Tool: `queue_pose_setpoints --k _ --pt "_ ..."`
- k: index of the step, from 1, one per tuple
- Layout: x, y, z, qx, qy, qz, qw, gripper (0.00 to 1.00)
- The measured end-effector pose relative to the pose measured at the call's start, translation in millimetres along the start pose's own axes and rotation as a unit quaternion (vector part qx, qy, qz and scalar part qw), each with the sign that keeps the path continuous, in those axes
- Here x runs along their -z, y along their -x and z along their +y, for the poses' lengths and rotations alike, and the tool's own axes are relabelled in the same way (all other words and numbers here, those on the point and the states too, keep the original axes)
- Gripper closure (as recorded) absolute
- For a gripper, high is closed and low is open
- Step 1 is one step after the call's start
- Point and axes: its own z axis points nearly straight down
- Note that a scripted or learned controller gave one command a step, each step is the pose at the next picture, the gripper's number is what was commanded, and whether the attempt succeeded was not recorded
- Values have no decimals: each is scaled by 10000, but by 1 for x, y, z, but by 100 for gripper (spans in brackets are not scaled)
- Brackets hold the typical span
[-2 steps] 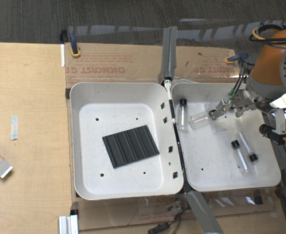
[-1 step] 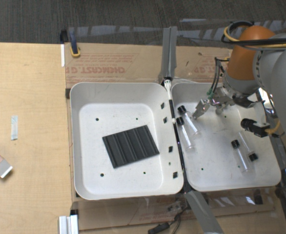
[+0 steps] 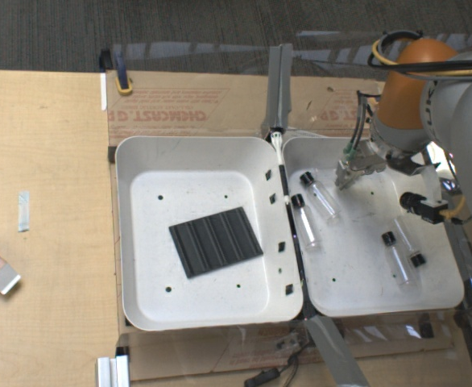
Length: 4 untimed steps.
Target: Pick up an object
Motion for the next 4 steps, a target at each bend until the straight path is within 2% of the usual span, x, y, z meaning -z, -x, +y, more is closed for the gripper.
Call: queue_pose_setpoints --k 1,2,3,4 --pt "0 0 0 0 -1 0 10000 0" --pt "66 38 -82 229 159 2 9996 0" --pt "168 77 -103 625 164 -8 9979 0" --pt "343 78 -98 1143 153 -7 9933 0"
